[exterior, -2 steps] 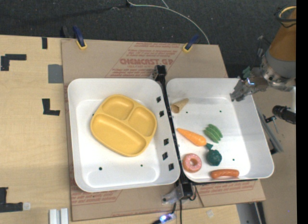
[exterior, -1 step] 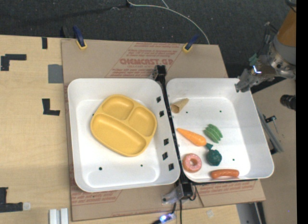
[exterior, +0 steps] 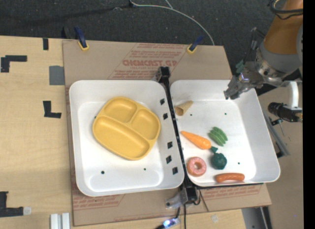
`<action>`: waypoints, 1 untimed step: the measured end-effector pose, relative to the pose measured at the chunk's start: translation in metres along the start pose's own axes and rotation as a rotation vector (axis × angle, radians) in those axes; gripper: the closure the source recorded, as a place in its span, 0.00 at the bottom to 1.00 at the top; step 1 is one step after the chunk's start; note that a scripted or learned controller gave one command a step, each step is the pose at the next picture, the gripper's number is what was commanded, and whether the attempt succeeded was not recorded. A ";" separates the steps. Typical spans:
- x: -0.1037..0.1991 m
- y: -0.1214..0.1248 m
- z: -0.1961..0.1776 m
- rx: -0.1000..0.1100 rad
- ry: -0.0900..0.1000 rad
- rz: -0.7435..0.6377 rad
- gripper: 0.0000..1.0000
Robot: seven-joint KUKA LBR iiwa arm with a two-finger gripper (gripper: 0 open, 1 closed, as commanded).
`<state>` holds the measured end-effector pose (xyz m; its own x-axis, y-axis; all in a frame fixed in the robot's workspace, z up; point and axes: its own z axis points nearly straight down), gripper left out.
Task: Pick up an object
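Note:
The right bin [exterior: 251, 110] holds an orange carrot [exterior: 196, 140], a green ridged vegetable [exterior: 217, 136], a dark green broccoli piece [exterior: 219, 161], a pink donut [exterior: 197, 166], a red sausage [exterior: 229, 177] and a tan cone [exterior: 184, 107] near its far left corner. My gripper [exterior: 234, 89] hangs over the bin's far right corner, well away from all of these. Nothing shows between its fingers.
A yellow divided plate [exterior: 127, 127] lies in the left bin [exterior: 83, 100]. A black divider [exterior: 169, 119] runs between the two bins. Both bins rest on cardboard clamped at the back by blue clips [exterior: 81, 39].

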<state>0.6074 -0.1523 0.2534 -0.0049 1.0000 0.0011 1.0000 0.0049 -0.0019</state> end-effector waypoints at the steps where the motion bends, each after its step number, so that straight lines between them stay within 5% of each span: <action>1: 0.062 0.004 -0.001 -0.001 0.001 -0.002 1.00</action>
<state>0.6112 -0.0905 0.2541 -0.0071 1.0000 0.0019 1.0000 0.0071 -0.0011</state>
